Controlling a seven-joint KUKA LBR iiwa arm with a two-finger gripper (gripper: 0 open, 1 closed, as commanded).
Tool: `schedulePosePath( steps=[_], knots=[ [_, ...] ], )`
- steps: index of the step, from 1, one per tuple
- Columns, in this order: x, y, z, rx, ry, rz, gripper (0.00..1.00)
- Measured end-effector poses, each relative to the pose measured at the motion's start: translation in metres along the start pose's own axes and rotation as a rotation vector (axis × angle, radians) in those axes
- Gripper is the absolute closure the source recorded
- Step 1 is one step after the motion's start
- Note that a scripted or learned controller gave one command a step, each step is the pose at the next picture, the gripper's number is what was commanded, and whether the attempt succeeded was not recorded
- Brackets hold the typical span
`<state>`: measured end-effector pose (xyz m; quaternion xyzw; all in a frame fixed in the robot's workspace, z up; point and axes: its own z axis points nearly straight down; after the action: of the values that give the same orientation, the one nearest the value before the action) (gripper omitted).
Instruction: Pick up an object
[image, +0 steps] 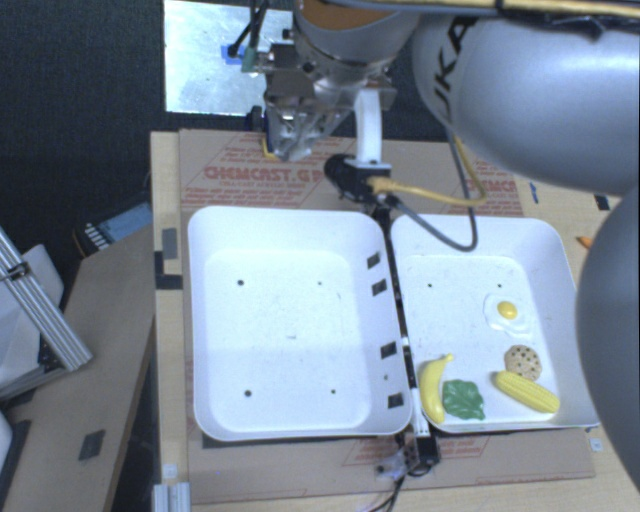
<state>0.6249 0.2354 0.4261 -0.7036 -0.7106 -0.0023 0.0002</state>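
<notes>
1. Two white bins sit side by side in the camera view; the left bin (280, 330) has a bare speckled floor, and the right bin (470, 280) holds every candidate for the pick, clustered in its near right corner.
2. Five toy foods lie there: a fried egg (507, 312) near the right wall, a round cookie (522, 360) just below it, a corn cob (527, 392) just beside the cookie, a curved banana (433, 389) against the divider, and a green leafy piece (463, 400) touching the banana's right side.
3. Above the far edge of the bins hangs the gripper (293, 135), well apart from all of these; whether it is apart or together I cannot tell, as the grey wrist housing masks it.
4. Judged from this layout, the arm needs to travel across to the right bin's near corner and descend straight over one item.
5. My choice would be the corn cob: it is elongated and rounded, so closing across its narrow width should seat well. Its nearness to the cookie calls for careful alignment.
6. Flat, thin pieces like the egg and cookie look harder to catch, and the glossy plastic banana may slip sideways into the leaf.
</notes>
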Motion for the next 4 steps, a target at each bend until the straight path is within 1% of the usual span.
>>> schedulePosePath(
  steps=[1,2,3,4],
  knots=[
    [-0.056,-0.004,-0.118,-0.013,-0.001,0.013,1.00],
    [-0.069,0.032,0.125,0.017,-0.008,0.011,1.00],
    [-0.036,0.044,0.041,-0.007,0.000,0.003,1.00],
    [-0.028,0.043,-0.118,-0.017,0.002,0.004,1.00]
  ],
)
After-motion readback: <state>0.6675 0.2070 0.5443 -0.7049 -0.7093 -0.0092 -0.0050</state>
